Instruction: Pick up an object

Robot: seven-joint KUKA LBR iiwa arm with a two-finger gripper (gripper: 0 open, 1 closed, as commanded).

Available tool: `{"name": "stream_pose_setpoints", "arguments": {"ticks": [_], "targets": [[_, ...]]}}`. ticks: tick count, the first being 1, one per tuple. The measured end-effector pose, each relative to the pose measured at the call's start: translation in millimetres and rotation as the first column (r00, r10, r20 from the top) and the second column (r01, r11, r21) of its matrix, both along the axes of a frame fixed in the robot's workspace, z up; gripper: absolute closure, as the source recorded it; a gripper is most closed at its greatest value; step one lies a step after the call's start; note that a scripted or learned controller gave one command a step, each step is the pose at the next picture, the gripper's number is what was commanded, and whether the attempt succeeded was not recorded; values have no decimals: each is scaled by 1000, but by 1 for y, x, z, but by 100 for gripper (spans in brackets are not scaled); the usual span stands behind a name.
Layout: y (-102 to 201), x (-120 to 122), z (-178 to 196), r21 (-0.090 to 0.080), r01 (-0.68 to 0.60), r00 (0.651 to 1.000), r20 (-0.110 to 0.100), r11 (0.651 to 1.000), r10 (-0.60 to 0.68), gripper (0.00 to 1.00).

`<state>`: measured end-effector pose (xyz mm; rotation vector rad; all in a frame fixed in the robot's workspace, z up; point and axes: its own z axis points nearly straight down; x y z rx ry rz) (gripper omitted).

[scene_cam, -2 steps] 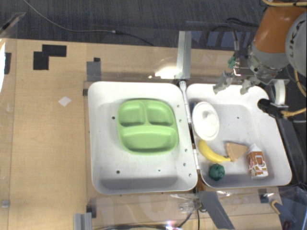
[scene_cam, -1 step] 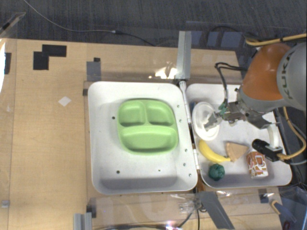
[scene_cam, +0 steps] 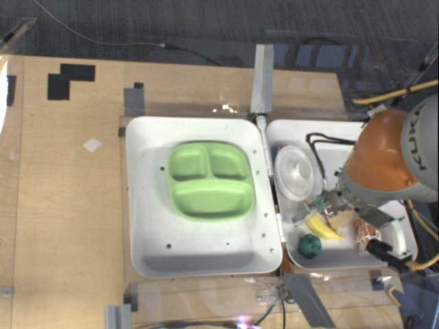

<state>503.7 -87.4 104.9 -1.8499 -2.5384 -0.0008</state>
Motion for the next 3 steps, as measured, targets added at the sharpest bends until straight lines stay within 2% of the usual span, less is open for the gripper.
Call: {"name": "stream_pose_setpoints", "arguments": {"ticks": [1,2,3], "targets": [[1,2,9,1,-1,1000,2,1000,1,100],[-2,7,-14,0,21,1000,12,1000,-21,100],[64,23,122,0,152,988,3,988,-152,100]]}}
